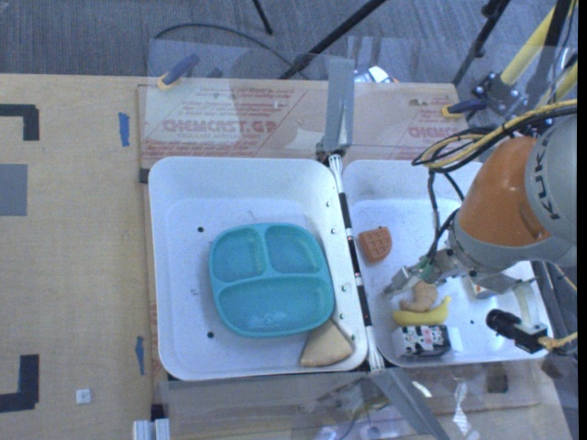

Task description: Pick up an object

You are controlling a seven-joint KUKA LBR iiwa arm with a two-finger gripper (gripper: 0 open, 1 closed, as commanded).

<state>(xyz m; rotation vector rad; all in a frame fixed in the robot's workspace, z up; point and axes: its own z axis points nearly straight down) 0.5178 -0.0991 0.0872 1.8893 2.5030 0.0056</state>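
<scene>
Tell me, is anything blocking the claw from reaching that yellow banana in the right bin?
Nothing visible does. The gripper hovers right above the banana, with a small tan piece lying against the banana's top. The waffle sits off to the side.

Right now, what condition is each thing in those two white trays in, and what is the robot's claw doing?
Teal divided plate: lying flat in the left bin, right way up.
Tan wedge: resting at the plate's lower right corner.
Waffle piece: lying alone in the right bin.
Banana: lying flat, just under the gripper.
Small printed box: lying below the banana.
Gripper: lowered over the banana; its grip is hidden.
</scene>
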